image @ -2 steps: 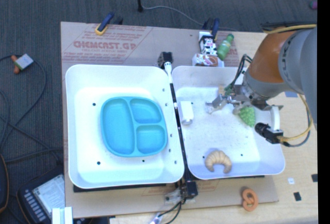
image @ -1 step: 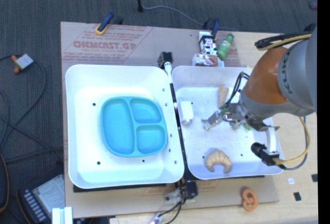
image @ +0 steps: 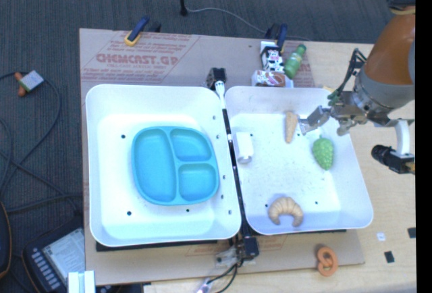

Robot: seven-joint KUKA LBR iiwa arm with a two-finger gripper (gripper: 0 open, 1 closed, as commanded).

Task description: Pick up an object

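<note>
Camera view, looking down at a slant on the counter. Two white bins side by side. Left bin holds a blue divided plate. Right bin holds the loose items: a pale elongated piece near the top, a green bumpy item toward the right wall, a croissant-like pastry near the front edge, and a small white object against the left wall.

Arm enters from the right, orange band visible. Gripper sits over the upper right part of the right bin, between the pale piece and the green item, apart from both as far as I can make out. Jaws look spread, one finger reaching left toward the pale piece, the other toward the right; nothing between them.

Judgement: approach step, nothing picked yet. Nearest candidates are the green item just below the jaws and the pale piece just to the left. Next move calls for centring the open jaws over one of them, descending so a finger passes either side, then closing. Green item lies near the bin wall, so finger clearance there may be tight.
</note>
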